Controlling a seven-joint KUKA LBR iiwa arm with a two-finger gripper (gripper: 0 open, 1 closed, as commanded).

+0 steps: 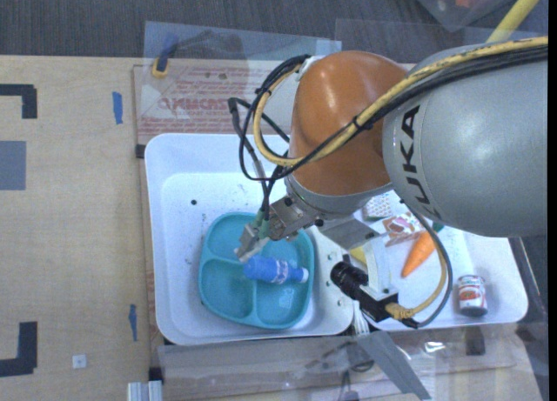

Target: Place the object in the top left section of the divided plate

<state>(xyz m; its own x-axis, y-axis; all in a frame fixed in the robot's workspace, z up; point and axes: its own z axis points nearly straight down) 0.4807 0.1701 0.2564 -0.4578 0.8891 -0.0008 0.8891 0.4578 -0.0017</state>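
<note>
- Gripper (253, 239) hangs over the teal divided plate (219, 290), above the plate's upper middle, and its fingers are too small and cluttered for me to tell whether they stand apart or together.
- Blue bottle (273, 271), white-capped, lies on its side just below and to the right of the gripper, near it, but I see nothing between the fingers, so I don't count it as held.
- Bottle's long axis runs left to right, slightly tilted, with the cap toward the right rim of the plate; it sits across the plate's middle, near the dividers, and I can't tell which compartment it rests in.
- Plate's top left section (224, 238) lies up and to the left of the bottle, partly under the gripper; by my judgement the coming move is a short carry in that direction.
- Plate sits in the left bin (170, 217), toward its lower right corner.
- Right bin (513, 299) holds a toy carrot (418, 254), a small jar (471, 295) near its lower right corner, and some packets I can't identify; all well apart from the plate.
- Loose cables (261, 143) droop beside the wrist above the plate; I judge them a minor snag risk, and the orange wrist housing (344, 121) blocks part of my sight of the bins.
</note>
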